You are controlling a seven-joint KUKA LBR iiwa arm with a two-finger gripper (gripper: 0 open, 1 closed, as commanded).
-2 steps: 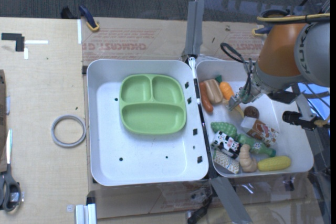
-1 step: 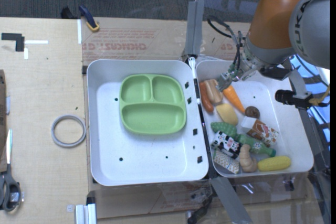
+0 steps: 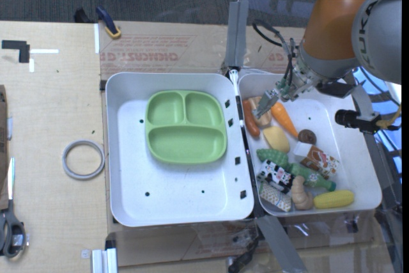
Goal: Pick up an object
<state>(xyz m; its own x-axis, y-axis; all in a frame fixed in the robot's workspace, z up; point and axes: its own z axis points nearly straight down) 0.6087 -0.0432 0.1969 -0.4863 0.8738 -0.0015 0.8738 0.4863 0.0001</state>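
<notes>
My gripper (image 3: 265, 105) hangs low over the upper left part of the right bin (image 3: 361, 137), at the end of the grey and orange arm (image 3: 339, 16). It sits directly above a red sausage (image 3: 250, 121) and beside an orange carrot (image 3: 285, 120). I see nothing held in it. Below these lie a pale yellow wedge (image 3: 276, 137), a brown round piece (image 3: 307, 136), a green pod (image 3: 273, 155), a cow-patterned carton (image 3: 275, 176), a snack packet (image 3: 320, 163) and a yellow piece (image 3: 333, 199).
The left bin (image 3: 128, 188) holds a green divided plate (image 3: 186, 126). On the bench to the left lie a tape ring (image 3: 84, 158) and scissors (image 3: 11, 232). A blue-handled tool (image 3: 108, 22) lies at the back.
</notes>
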